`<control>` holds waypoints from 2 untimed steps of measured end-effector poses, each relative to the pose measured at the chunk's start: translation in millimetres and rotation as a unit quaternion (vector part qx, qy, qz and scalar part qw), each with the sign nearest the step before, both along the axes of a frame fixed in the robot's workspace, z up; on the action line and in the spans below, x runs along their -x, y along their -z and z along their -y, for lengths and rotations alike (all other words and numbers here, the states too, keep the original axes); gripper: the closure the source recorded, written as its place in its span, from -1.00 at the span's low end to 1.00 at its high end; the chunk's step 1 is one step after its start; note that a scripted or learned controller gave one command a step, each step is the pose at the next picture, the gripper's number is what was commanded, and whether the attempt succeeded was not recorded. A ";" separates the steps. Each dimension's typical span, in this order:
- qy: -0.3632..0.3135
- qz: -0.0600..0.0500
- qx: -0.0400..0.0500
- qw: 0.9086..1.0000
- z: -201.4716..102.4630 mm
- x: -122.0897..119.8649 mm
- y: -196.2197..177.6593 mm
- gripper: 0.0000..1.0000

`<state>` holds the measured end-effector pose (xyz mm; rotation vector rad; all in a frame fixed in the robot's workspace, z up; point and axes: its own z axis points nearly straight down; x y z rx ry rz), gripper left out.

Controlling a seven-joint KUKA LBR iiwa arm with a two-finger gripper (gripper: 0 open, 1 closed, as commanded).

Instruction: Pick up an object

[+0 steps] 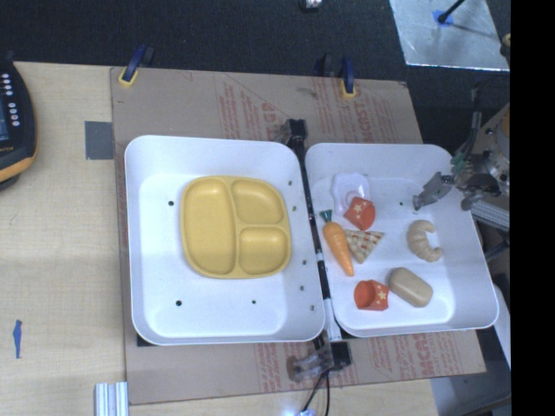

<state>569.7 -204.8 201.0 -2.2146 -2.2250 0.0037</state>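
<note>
The pincer [447,191] hangs open, holding nothing. A croissant [424,239] lies just below it. A carrot [338,247] lies well to its left.

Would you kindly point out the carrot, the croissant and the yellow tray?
carrot [338,248]: camera view, middle of its orange body.
croissant [424,239]: camera view, middle of its curve.
yellow tray [208,224]: camera view, floor of the large compartment.

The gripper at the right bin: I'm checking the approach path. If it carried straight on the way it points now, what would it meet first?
The gripper points left and slightly down in the view. Along that line lies bare floor of the right bin, then likely the red strawberry. Depth is unclear; the croissant sits below that line.
</note>
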 end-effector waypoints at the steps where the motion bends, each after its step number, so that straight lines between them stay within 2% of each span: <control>1: 0.000 -0.003 -0.001 1.000 6.4 22.3 114.6 -1.00; 2: -0.001 0.001 0.001 1.000 -20.8 -20.4 108.6 -1.00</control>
